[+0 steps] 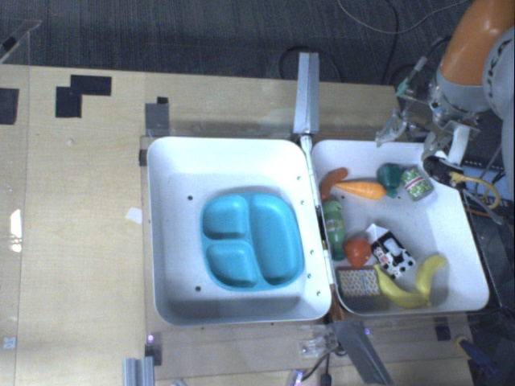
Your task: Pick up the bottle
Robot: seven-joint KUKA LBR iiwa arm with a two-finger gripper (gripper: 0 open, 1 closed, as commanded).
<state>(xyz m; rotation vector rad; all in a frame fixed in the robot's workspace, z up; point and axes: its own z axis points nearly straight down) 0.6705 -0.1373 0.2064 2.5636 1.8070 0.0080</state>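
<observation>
Since the arm has not yet come down over anything, the step in hand looks to be the approach, and doing it well depends on how crowded the right bin [475, 252] is. At its near end a banana [409, 286] curls beside a small brown sponge [358, 281]. Just beyond them a red tomato [357, 251] touches a black-and-white carton [392, 254].

The thing I take for the bottle [332, 225] is green and lies on its side, tight along the bin's left wall, beside the divider between the two bins. The tomato sits close to its near end. A carrot [361, 189] and a reddish piece [332, 180] lie just past its far end. A green-and-white cup [416, 184] and a dark green lump [391, 175] sit farther right.

At the far rim, near the right corner, hangs the gripper [420, 135], under the arm's orange band [479, 30]. I cannot tell whether it is spread or pressed together, and nothing shows in it.

So the bottle lies well apart from the gripper, towards the near left. The gripper would have to cross over the carrot to reach it.

My judgement is that the grasp should close across the bottle's width at its middle. The wall leaves little room on that side, so a slightly skewed descent could strike the rim or nudge the tomato. The blue plate [249, 240] in the left bin [173, 215] plays no part.
</observation>
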